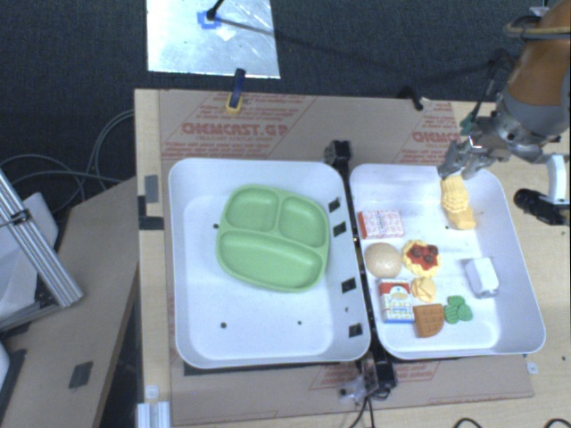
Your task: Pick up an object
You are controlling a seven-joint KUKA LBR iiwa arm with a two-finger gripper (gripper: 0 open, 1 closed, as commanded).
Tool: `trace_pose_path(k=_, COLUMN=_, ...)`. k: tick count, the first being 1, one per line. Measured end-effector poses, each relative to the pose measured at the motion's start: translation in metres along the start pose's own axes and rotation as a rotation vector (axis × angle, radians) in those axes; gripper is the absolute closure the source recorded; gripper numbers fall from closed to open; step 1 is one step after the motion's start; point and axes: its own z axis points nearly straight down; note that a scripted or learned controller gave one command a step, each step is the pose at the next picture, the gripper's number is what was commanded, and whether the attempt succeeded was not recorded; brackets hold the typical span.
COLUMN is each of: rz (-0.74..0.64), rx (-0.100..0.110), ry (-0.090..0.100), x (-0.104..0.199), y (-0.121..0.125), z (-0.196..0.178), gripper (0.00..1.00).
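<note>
Your tool (462, 160) hovers at the right bin's (517, 266) far end, directly above the yellow corn cob (457, 203); finger state: cannot tell. The cob looks light, rigid, ridged plastic. Take hold across its narrow middle.

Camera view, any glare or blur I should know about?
Camera view: the shiny metal sheet at the top throws bright patchy glare; both white bins are evenly lit with soft shadows; the small toy foods look soft and grainy.
</note>
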Motion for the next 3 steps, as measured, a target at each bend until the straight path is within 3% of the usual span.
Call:
trace_pose_path(k=2, rz=-0.001, rx=0.008, ry=0.002, x=0.067, y=-0.088, z=-0.008, gripper=1.00)
trace_pose_path(k=3, rz=-0.003, rx=0.008, ry=0.003, x=0.111, y=-0.114, z=0.000, gripper=1.00)
